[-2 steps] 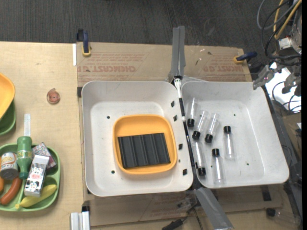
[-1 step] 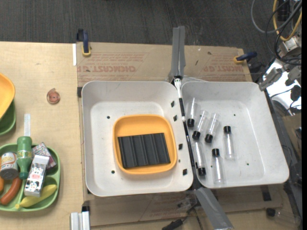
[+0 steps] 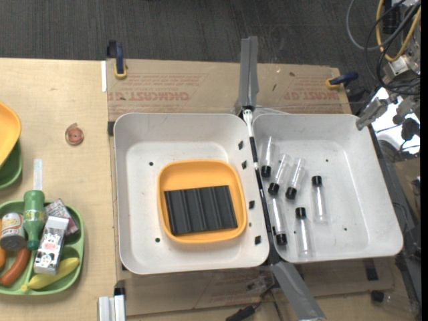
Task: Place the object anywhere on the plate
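Clear plastic vials (image 3: 294, 192), black-capped, loose in right bin (image 3: 354, 146), 3 o'clock from orange plate (image 3: 200, 171); likely light, slick, prone to roll; best pinched mid-barrel. Grasping state: cannot tell.

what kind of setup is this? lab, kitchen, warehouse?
Most likely a robotics lab bench for pick-and-place trials. Two shallow white plastic bins sit side by side on cardboard; the right one holds clear black-capped plastic tubes, the left an orange square plate. Loose cables hang at the far right.
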